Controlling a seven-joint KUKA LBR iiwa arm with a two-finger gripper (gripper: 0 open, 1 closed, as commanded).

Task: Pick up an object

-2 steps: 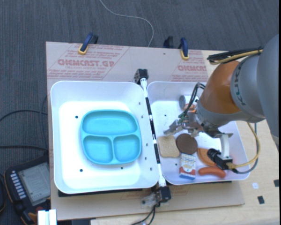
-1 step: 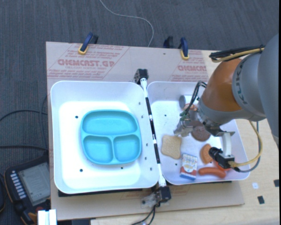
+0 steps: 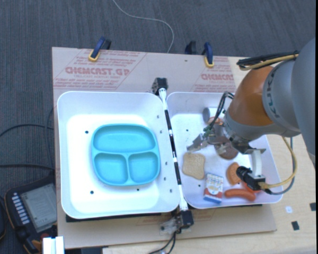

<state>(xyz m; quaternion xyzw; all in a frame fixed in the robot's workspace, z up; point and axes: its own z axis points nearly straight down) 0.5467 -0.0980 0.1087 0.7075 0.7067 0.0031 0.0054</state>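
so all the loose stuff sits in the right bin (image 3: 193,121), which is why the arm (image 3: 254,102) leans in over it; the left bin (image 3: 69,142) just has a blue divided tray (image 3: 125,154) in it. The jaws (image 3: 205,137) hang just above the slice of bread (image 3: 194,165), honestly can't tell if they're spread or pinching anything. Small carton (image 3: 214,187) and orange sausage-looking pieces (image 3: 238,183) sit nearby
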